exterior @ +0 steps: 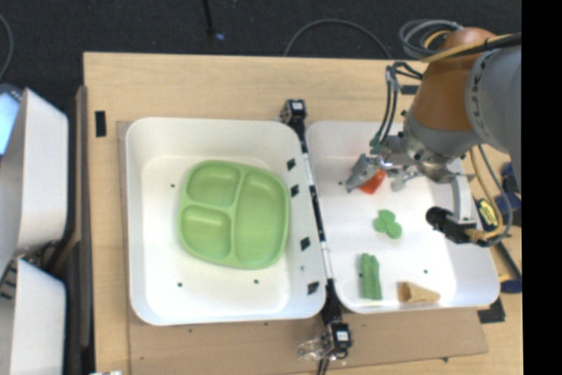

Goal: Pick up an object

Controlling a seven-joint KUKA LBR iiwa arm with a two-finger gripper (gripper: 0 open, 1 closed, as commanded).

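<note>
My gripper (378,175) hangs over the upper part of the right bin (470,277), fingers pointing down and spread. A small red-orange object (373,183) lies between the fingers, close to the left finger (357,176), and is partly hidden by the gripper. The fingers stand apart on either side of it and do not look closed on it. Below it in the same bin lie a small green lumpy object (386,225), a green block (369,276) and a tan wedge (418,293).
The left bin (149,277) holds a light green divided plate (235,213). A raised divider with black clips (312,215) separates the two bins. The grey arm with its orange band (448,97) comes in from the right over the right bin's far corner.
</note>
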